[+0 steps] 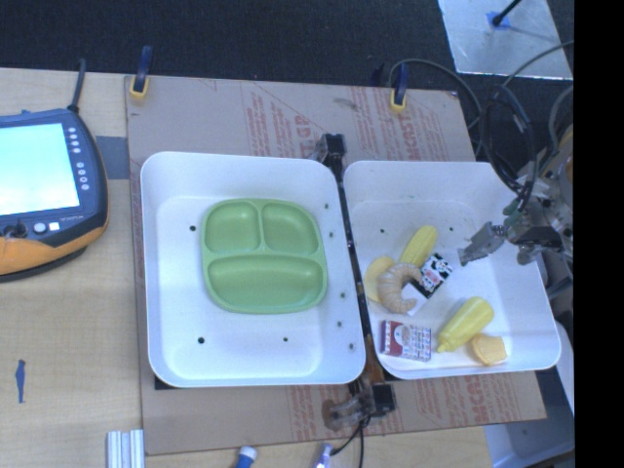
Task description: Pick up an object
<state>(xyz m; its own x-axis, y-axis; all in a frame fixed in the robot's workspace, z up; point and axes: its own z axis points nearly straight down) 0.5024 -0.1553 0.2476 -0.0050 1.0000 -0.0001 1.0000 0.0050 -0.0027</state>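
hovering: gripper (490,243) over right bin (390,188), right of croissant (397,286), touching nothing | fingers: state cannot be told | objects: corn cob (420,245) above croissant, black-white carton (433,275) just right, second corn cob (465,324) lower right, red-white card (404,340) below | green tray (263,255) far left, in left bin (166,261)

We could not tell how the gripper (499,238) stood, since its tip was a small grey blur over the right bin (458,178). The arm behind it ran off the view's right side. The croissant (398,286) hid part of a yellow piece (376,273). The print on the small carton (404,340) was too fine to read.
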